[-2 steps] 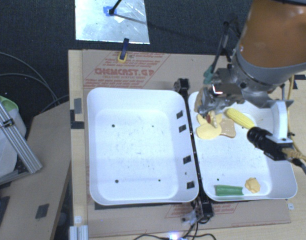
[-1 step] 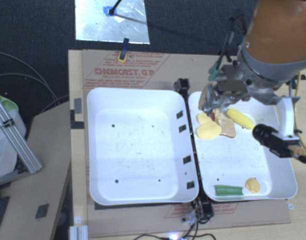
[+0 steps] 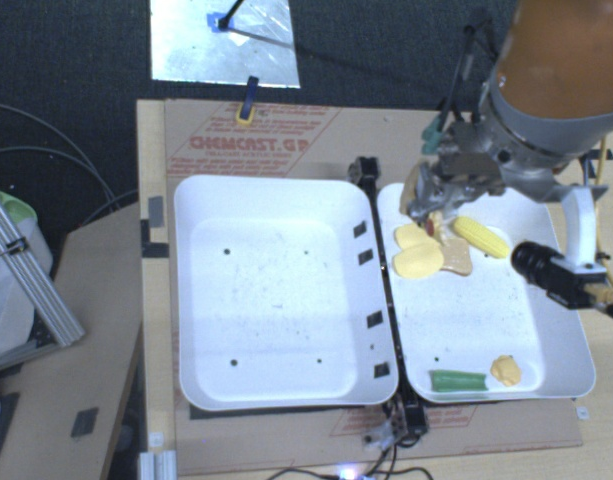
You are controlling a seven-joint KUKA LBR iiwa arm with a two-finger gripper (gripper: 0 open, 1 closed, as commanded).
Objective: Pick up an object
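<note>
My gripper hangs low over the far left corner of the right bin, under the grey wrist and orange band. Directly below and beside it lies a cluster: a yellow corn cob, flat pale-yellow pieces and a tan slice. The gripper's tip sits just above the upper yellow piece and partly hides what lies under it. Near the bin's front edge lie a green stick and a small yellow lump.
The left bin adjoins the right one, with black clips along the shared rim. A black cylindrical fitting juts over the right bin's right side. A metal sheet lies behind the bench.
</note>
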